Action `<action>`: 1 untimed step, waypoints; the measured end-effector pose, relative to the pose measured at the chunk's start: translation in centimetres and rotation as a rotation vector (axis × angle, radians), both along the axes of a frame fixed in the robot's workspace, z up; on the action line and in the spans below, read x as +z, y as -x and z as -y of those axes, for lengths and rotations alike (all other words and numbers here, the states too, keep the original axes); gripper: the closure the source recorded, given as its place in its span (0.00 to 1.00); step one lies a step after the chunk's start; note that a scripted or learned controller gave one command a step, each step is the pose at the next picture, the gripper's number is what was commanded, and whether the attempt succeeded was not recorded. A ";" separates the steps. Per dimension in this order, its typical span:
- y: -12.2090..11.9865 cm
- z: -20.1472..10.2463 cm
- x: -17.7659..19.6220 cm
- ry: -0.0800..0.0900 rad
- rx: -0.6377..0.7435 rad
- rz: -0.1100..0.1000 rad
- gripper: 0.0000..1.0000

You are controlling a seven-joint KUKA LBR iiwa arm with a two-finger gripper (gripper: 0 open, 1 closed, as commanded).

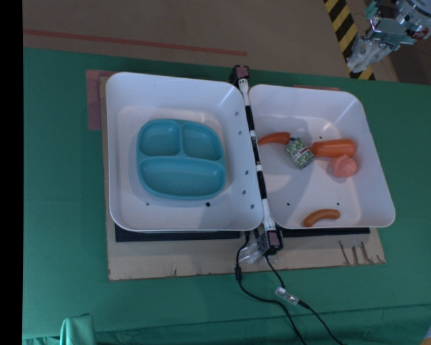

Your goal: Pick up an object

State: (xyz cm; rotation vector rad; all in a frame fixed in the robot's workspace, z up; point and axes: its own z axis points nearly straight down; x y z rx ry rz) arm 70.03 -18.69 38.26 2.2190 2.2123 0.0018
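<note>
Objects to pick from lie in the right bin point(363, 121): a long orange carrot-like piece point(333, 147) near the far side, a pink rounded piece point(345, 166) just beside and below it, touching or nearly so. A small green-and-white packet point(299, 153) sits tilted just left of the carrot piece, and a smaller orange piece point(274, 139) lies left of that, close to the divider between the bins. Down by the near wall, well apart from the rest, rests an orange sausage shape point(321, 217).

Up at the top right corner the pincer point(369, 48) hangs over the bare floor beyond the green table point(60, 202), well clear of both bins. It is pale and blurred against the yellow-and-black stripes point(342, 20); whether it is spread or closed I cannot tell, and I see nothing in it.

The left bin point(121, 94) carries a teal divided plate point(180, 159) with three compartments, lying flat in the middle. Black cables point(269, 283) trail from the near end of the divider toward the table edge.
</note>
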 end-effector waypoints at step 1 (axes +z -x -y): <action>4.8 0.1 -5.6 -0.001 -0.002 -0.003 1.00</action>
